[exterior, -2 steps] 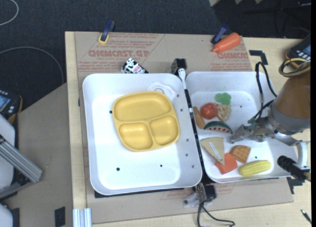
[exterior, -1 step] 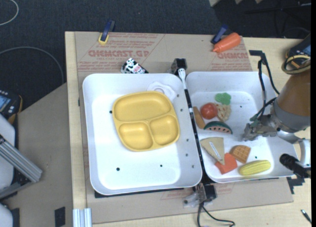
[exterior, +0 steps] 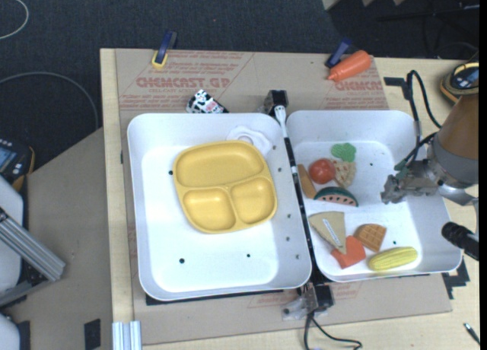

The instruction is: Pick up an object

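Two shallow white plastic bins: the left bin (exterior: 152, 211) holds a yellow three-compartment plate (exterior: 224, 185); the right bin (exterior: 396, 124) holds small toy foods, among them a watermelon slice (exterior: 336, 197) and a yellow corn cob (exterior: 393, 259). The grey gripper (exterior: 396, 187) hovers right of them, its opening indiscernible, nothing visibly held. Risk: crowded pieces may deflect a descent, yielding an empty closure.

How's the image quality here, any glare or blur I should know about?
In the camera view, light is bright and even; the left bin floor is washed out near its left wall, with a soft shadow beside the yellow plate. The toy foods in the right bin look soft, and the gripper is slightly blurred, with its fine detail unclear.
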